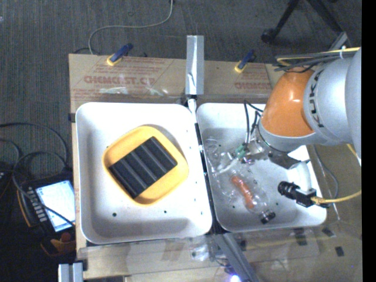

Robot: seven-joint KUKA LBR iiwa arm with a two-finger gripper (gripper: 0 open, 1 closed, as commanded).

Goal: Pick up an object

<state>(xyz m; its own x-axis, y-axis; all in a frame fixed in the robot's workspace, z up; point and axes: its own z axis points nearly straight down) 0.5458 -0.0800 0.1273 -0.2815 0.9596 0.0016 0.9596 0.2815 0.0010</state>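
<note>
Well to the left of the gripper (249, 151), in the left bin (94, 122), lies a yellow tray with a dark ribbed insert (145, 164), flat on the bin floor and set at a slant; it is well apart from the tool and looks too broad for a two-finger hold. Just left of the gripper and a little below it, in the right bin (220, 119), lies a clear plastic bottle (235, 181) on its side, hard to trace against the white floor, with orange shapes (242, 191) showing within or beside it and a dark cap (267, 217) at its lower end. The gripper itself sits low over the right bin, close to the bottle's upper end, tucked under the arm's orange band (288, 107); whether its tips stand apart or together, I cannot tell, and nothing can be seen held. To the right and below the tool, a small black fitting on a yellow cable (296, 194) hangs by the bin's right rim. By my reading the step in hand is the reach down onto the bottle, the nearest candidate. The next move calls for settling the tool squarely across the bottle's body, since a clear, round, crinkly thing lying on its side may roll or slip out as it is squeezed, then a straight lift.
</note>
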